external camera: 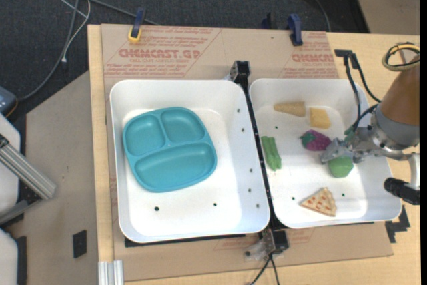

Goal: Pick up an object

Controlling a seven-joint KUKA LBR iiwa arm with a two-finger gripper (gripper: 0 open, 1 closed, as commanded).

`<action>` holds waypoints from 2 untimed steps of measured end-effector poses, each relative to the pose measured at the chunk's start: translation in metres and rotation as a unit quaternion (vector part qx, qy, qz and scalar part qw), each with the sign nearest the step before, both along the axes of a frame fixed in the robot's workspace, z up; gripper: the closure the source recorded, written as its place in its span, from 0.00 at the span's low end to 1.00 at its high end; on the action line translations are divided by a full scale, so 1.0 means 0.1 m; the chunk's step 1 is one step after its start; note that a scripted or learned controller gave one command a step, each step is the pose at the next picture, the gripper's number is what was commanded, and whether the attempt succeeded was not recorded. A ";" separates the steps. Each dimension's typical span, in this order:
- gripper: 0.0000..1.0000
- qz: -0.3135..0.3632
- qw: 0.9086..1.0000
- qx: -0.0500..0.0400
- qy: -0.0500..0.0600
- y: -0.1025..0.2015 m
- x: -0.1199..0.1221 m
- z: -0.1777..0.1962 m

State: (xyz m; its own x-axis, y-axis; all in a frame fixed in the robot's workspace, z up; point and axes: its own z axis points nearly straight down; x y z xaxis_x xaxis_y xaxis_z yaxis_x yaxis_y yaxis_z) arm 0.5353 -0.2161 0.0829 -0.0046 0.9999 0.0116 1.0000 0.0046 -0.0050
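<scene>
Gripper (341, 153) sits low in the right bin (293, 207), right over the green round toy (341, 167) w/ the purple toy (315, 140) at its 10 o'clock, finger state can't be told; pizza slice toy (319, 202) at bin's 6 o'clock, teal divided plate (170, 148) in left bin (230, 210).

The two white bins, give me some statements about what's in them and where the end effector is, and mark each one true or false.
1. The teal divided plate lies in the left bin. True.
2. The pizza slice toy lies on the teal plate. False: it lies in the right bin, near its front edge.
3. The end effector is over the right bin, by the green round toy. True.
4. The green stick stands upright in the left bin. False: it lies flat in the right bin, near the divider.
5. The purple toy lies left of the end effector. True.
</scene>
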 end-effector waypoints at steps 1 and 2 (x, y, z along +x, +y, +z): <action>1.00 -0.001 1.000 -0.003 0.000 -0.02 0.00 0.10; 1.00 -0.002 1.000 -0.006 -0.004 -0.01 -0.06 0.55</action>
State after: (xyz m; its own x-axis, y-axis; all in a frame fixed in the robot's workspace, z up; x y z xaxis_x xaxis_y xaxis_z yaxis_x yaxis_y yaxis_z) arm 0.5290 -0.2167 0.1382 -0.0007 1.0000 -0.0011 1.0000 0.0007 0.0024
